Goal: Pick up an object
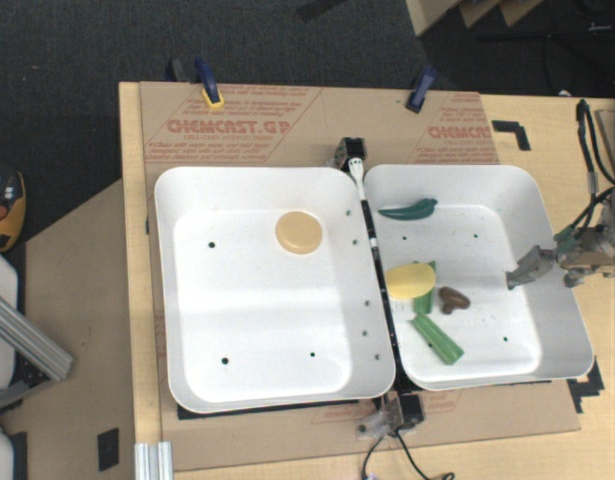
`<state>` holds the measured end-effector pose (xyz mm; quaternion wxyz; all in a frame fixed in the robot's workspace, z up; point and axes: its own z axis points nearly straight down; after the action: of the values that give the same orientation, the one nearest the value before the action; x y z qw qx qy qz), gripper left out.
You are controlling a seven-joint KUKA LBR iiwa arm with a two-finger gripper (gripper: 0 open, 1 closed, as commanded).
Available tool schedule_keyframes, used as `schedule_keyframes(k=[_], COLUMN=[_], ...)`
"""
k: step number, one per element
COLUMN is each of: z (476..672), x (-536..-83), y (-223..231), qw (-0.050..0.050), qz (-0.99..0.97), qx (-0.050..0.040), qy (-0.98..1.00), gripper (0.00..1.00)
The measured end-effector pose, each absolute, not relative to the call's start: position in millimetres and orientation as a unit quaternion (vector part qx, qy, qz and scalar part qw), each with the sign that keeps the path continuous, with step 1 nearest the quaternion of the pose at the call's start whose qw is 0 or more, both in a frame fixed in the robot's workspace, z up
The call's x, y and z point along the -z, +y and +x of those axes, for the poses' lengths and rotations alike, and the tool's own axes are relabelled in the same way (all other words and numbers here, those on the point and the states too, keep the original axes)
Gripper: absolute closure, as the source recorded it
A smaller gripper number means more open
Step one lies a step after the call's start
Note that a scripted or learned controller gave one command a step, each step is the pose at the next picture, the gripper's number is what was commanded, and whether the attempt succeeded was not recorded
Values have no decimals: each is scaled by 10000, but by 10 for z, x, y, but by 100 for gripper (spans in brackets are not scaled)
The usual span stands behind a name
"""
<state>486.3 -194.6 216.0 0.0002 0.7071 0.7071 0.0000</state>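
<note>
Currently the grey two-finger gripper (pixel 519 274) hovers at the right bin's (pixel 507 193) right edge. Its closure: cannot tell. Nearest, leftward, lies a small brown lump (pixel 453 299).

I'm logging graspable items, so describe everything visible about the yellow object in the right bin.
The yellow object is a rounded, lemon-like lump with a smooth, matte surface, probably plastic. It lies in the right bin near the left wall, by the divider between the bins. A green stick-shaped piece meets its lower edge, and a small brown item sits just to its right.
</note>
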Motion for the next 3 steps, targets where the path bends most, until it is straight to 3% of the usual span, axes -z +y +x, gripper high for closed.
schedule_keyframes(k=[1,2,3], z=[4800,4802,4804], x=[-3793,-3802,-4086], y=[-2258,-2237,-1723], qw=[100,35,28], qz=[7074,7067,7051], qx=[-30,-5,-17], qy=[7067,7075,7091], gripper=[0,100,100])
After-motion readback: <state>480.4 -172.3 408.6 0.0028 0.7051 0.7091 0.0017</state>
